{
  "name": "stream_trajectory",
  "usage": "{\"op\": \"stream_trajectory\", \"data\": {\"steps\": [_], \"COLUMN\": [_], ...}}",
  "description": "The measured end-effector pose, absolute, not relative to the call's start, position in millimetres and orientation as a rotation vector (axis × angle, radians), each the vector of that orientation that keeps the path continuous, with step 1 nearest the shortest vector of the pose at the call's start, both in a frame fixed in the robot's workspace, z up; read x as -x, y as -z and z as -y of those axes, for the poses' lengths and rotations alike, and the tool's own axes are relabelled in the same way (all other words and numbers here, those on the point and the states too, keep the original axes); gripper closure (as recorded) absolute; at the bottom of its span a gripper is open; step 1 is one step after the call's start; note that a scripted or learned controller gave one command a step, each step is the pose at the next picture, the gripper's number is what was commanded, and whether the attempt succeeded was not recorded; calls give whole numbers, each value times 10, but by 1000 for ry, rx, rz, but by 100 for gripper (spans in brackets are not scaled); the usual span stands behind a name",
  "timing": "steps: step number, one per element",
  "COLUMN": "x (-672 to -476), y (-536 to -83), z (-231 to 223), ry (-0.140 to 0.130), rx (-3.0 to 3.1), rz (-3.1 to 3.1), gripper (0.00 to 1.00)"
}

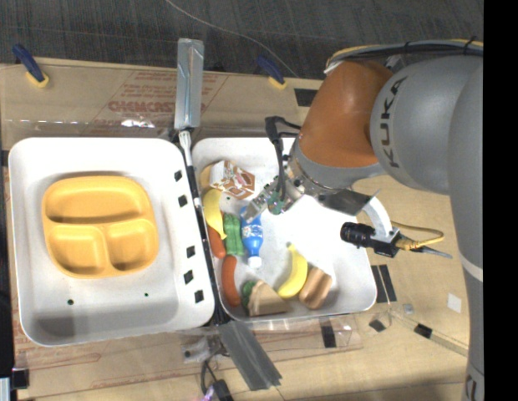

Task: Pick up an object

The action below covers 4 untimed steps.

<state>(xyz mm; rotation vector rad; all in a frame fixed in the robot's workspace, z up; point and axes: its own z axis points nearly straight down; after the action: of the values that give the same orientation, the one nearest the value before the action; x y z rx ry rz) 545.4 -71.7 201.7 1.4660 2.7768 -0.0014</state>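
Two shallow white bins sit side by side on the counter [426, 224], and the right bin [359, 286] serves best as the landmark here. To its left, touching along a black-clipped seam, is the left bin [25, 224], which holds a yellow divided tray [99, 224] lying flat near its middle. Inside the right bin the things are crowded against its left wall and front edge: a small printed packet [235, 180] near the back left, a yellow banana-shaped piece [212, 213] below it along the left wall, a green piece [232, 234] just beside that, and a small bottle with a blue label [252, 239] touching the green piece on its right. Further toward the front lie a red piece [231, 277], a second yellow banana [294, 274], a brown bread roll [316, 286] just right of that banana, and a tan wedge [267, 301] at the front edge. The grey arm [434, 115] with its orange band [347, 111] reaches in from the right and hangs over the back half of the right bin. Its hand [274, 200] is low, just right of the printed packet and just above the bottle's top. From this slant I cannot tell whether the hand is spread or pressed together, nor whether it touches anything. Nothing is visibly lifted; all the things lie in the right bin.
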Motion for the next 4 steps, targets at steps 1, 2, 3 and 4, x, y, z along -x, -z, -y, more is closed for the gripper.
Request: {"op": "stream_trajectory", "data": {"steps": [1, 2, 3, 4], "x": [-5211, -4966, -6014, -5660], "y": [-1909, -921, -913, -1652], "z": [674, 958, 988, 1437], "ry": [2, 1, 2, -1], "rx": [-1259, -1576, -2311, -1887], "rz": [-2882, -2721, -2131, -2510], "gripper": [0, 0, 0, 0]}}
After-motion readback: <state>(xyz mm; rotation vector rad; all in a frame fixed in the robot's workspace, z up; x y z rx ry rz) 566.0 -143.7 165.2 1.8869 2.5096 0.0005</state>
